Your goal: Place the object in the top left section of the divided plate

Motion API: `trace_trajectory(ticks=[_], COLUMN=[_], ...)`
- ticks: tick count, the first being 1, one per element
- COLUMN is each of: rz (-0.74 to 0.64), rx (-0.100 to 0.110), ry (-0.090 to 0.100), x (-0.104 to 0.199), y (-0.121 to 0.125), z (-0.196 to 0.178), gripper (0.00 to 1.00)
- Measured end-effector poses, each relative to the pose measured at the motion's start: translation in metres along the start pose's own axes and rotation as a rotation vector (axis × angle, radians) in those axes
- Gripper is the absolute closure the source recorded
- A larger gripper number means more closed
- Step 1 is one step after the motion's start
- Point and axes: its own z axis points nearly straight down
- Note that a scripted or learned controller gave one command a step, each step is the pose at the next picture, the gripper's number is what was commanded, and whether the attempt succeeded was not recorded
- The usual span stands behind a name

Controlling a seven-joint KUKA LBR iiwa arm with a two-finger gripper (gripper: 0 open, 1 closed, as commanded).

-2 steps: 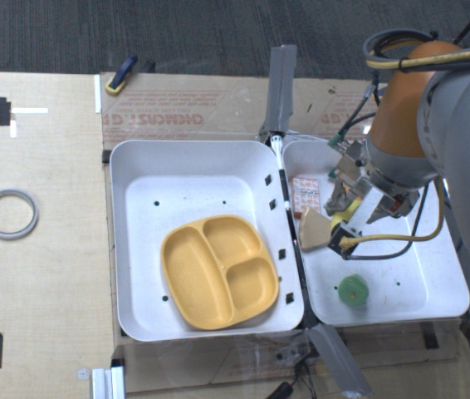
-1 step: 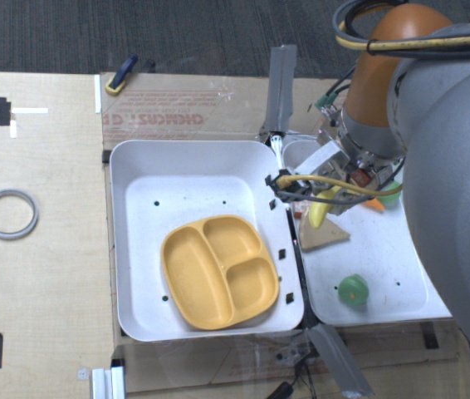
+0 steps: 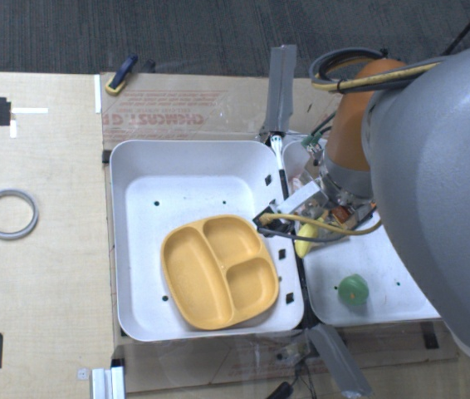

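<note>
A yellow divided plate (image 3: pixel 218 270) with three sections lies in the left bin (image 3: pixel 139 223), toward its front right; all its sections look bare. My gripper (image 3: pixel 311 216) hangs low over the left edge of the right bin (image 3: pixel 389 304), by the wall between the bins, largely hidden under the wrist and cables. A small yellow object (image 3: pixel 305 241) lies just beneath and in front of it, partly covered. Further forward in the right bin sits a green round object (image 3: pixel 353 290).
The big grey arm (image 3: pixel 443 198) covers most of the right bin. A roll of tape (image 3: pixel 9 213) lies on the bench at far left. A blue and yellow tool (image 3: pixel 122 73) lies behind the bins, near a grey post (image 3: pixel 282 81).
</note>
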Motion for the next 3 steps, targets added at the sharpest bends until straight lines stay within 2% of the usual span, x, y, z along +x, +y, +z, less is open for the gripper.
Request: trace_trajectory(ticks=[1, 2, 3], rz=[0.141, 0.088, 0.208], rx=[-0.002, -0.002, -0.003], ry=[0.004, 0.002, 0.005], x=[0.062, 0.067, 0.09], y=[-0.067, -0.08, -0.033], z=[-0.01, 0.039, -0.115], gripper=[1.0, 1.0, 1.0])
